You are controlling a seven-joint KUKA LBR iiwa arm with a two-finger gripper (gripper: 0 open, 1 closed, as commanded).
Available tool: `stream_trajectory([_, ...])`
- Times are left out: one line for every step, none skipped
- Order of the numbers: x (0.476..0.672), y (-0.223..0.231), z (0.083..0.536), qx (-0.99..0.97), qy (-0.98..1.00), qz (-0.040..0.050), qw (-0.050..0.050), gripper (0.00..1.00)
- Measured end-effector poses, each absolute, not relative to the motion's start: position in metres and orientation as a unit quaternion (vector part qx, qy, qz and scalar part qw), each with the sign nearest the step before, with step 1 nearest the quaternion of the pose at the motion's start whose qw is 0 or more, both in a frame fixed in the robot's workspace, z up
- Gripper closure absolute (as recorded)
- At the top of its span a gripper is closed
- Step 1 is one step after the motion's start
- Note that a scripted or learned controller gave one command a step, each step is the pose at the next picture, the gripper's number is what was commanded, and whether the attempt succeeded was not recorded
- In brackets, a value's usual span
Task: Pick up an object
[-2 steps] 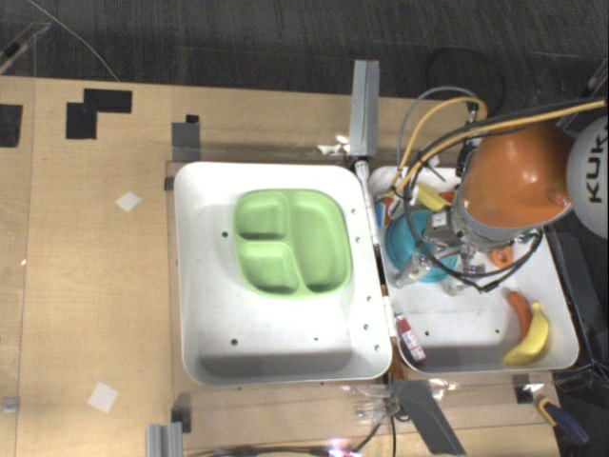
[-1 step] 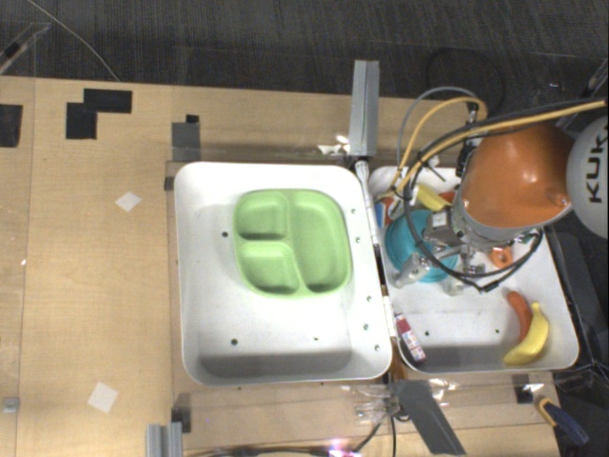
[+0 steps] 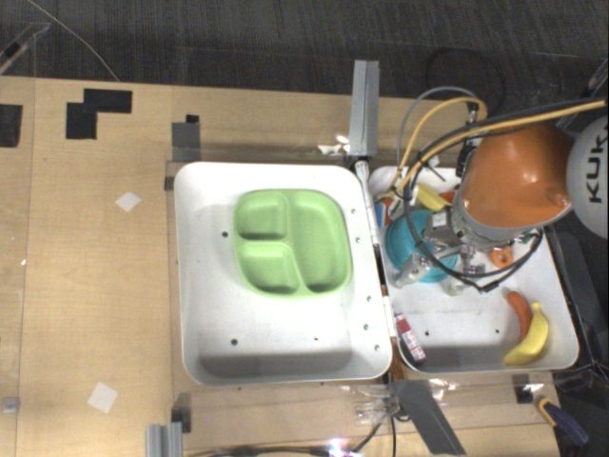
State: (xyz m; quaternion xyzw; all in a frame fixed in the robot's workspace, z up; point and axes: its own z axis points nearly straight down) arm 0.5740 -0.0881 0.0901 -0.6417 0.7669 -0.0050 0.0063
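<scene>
- Two white bins sit side by side on the wooden bench (image 3: 86, 255); the left bin (image 3: 205, 341) holds a green divided tray (image 3: 290, 241), lying flat near its middle.
- The right bin (image 3: 466, 336) holds the loose things: a teal bowl-like object (image 3: 404, 241) by its left wall, a yellow banana (image 3: 533, 336) at the near right corner, and an orange carrot-shaped piece (image 3: 519, 307) touching the banana's upper end.
- A small dark red item (image 3: 409, 339) lies along the near left wall of the right bin.
- The arm's orange band (image 3: 514, 179) hangs over the far half of the right bin, hiding what lies beneath.
- The gripper (image 3: 442, 272) sits low, just beside the teal object; whether it is apart or clamped cannot be told.
- Yellow and grey cables (image 3: 428, 131) loop over the bin's far left corner.
</scene>
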Motion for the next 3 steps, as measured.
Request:
stream_trajectory([0.578, -0.084, 0.103, -0.642, 0.766, -0.0060, 0.012, 1.00])
stream_trajectory([0.616, -0.090, 0.234, -0.604, 0.797, -0.0048, 0.007, 1.00])
stream_trajectory([0.634, -0.184, 0.248, -0.633, 0.774, -0.0033, 0.004, 1.00])
